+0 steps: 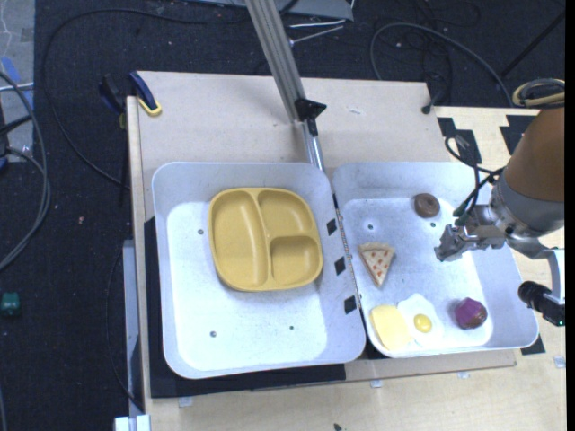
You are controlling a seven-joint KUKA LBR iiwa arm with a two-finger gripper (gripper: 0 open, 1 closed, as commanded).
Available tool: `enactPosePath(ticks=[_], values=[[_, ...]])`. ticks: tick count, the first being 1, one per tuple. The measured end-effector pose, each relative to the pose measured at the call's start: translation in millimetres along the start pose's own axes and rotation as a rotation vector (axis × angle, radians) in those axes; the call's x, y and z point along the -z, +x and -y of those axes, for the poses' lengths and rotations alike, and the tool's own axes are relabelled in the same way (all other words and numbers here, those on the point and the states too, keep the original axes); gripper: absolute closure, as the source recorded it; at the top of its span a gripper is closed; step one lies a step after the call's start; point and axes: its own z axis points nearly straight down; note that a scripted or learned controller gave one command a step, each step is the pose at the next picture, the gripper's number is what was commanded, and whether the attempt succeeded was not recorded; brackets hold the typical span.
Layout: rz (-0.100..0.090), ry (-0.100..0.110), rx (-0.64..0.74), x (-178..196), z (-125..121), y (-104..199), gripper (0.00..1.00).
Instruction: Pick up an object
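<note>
In the right bin (386, 187) lie a brown round piece (426, 206) near the back, a pizza slice (376, 263) in the middle, a yellow block (388, 326), a fried egg (419, 317) and a purple onion-like piece (470, 312) along the front. My gripper (452, 245) hangs over the right half of this bin, between the brown piece and the purple piece, to the right of the pizza slice. Nothing shows between its tips.
The left bin (180, 312) holds a yellow divided plate (265, 238). A metal pole (274, 39) slants down to the bins' junction at the back. Black clips (341, 263) sit along the divider. The arm (539, 178) covers the right bin's right rim.
</note>
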Motion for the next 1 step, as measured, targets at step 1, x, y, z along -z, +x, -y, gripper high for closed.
enactPosePath(ticks=[1], values=[[-0.003,0.001,0.007,0.9,-22.7,56.4,1.0]])
